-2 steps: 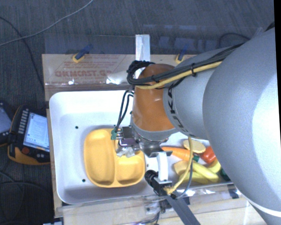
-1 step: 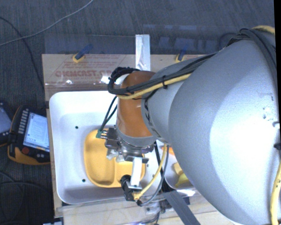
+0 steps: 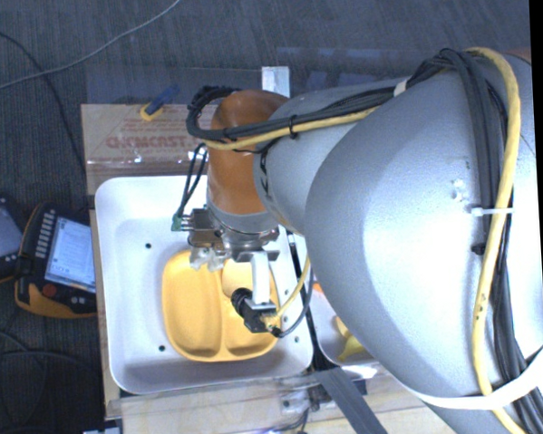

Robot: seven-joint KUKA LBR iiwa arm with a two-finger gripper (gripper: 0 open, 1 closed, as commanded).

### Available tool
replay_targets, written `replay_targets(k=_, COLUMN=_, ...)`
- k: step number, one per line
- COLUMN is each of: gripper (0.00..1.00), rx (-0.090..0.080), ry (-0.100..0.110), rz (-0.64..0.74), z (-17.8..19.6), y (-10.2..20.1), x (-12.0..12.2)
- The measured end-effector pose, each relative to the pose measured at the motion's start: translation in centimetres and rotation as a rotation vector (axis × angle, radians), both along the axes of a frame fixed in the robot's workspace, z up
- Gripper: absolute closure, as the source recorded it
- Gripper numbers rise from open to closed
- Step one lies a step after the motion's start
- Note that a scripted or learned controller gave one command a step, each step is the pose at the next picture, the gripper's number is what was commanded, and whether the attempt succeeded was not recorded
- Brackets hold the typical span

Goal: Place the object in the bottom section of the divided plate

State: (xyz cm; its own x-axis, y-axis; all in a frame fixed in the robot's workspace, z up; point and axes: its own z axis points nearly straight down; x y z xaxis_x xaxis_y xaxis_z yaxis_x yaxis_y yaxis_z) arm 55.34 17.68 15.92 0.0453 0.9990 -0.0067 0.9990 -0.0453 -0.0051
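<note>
A yellow divided plate (image 3: 190, 308) lies in the left white bin (image 3: 121, 265), toward its front right. A ridge runs across the plate and splits it into sections. My gripper (image 3: 212, 255) hangs right over the plate's far edge, below the orange wrist band. The wrist hardware hides the fingertips, and I see nothing held. The arm's big grey body covers most of the right bin (image 3: 326, 349). In the sliver of it that shows lie part of a yellow thing (image 3: 348, 345) and an orange scrap (image 3: 317, 288).
A cardboard sheet (image 3: 140, 139) lies behind the left bin, with a small blue and yellow thing (image 3: 159, 101) at its far edge. A teach pendant (image 3: 58, 264) rests on the floor to the left. Cables trail over the carpet.
</note>
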Motion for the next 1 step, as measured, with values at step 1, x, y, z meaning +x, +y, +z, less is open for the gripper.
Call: replay_targets(k=1, gripper=1.0, rx=0.003, ry=0.002, rz=0.074, z=2.13, y=-1.35, x=-6.97)
